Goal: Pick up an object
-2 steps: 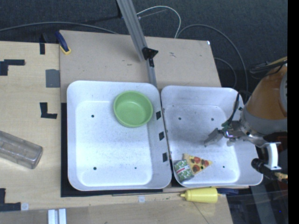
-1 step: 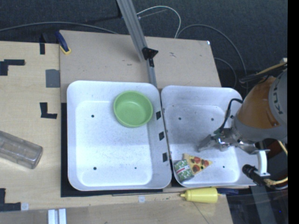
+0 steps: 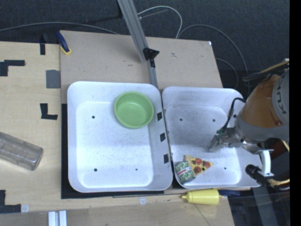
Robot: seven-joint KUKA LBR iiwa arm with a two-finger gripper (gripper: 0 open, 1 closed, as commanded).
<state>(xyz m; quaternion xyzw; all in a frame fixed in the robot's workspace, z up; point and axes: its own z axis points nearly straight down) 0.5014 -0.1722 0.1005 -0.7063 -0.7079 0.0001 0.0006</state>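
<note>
A green bowl (image 3: 134, 109) sits upright in the left bin (image 3: 80, 173), near its far right corner. In the right bin (image 3: 233, 97) a toy pizza slice (image 3: 198, 164) lies near the front edge, and a small green packet (image 3: 184, 171) lies against its left end. My gripper (image 3: 217, 143) hangs low over the right bin's floor, just right of and behind the pizza slice, apart from it. Nothing shows between its fingers. The arm's orange band (image 3: 263, 108) rises to the right.
A yellow bottle (image 3: 203, 197) lies on the bench just in front of the right bin. A clear plastic cylinder (image 3: 19, 151) lies at the far left. A grey pole (image 3: 136, 27) slants down to the bins' shared far edge. Cables run behind the bins.
</note>
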